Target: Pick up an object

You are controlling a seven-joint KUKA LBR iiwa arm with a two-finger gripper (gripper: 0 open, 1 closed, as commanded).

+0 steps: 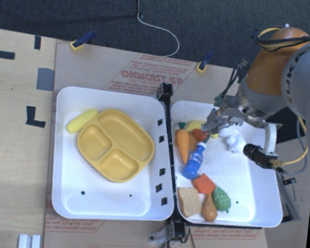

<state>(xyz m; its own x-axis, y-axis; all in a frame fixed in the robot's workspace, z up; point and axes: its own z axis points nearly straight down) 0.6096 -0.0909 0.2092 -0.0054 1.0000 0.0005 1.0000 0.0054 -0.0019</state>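
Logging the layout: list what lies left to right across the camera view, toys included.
Corn cob → yellow divided tray → carrot → blue bottle → red block → green broccoli toy.

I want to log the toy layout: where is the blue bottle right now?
In the camera view, the blue bottle lies in the right bin, beside the carrot and just above the orange block.

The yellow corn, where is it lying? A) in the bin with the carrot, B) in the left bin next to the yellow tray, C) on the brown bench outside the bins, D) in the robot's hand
B: the yellow corn lies in the left bin, right beside the yellow tray, while the carrot is in the other bin.
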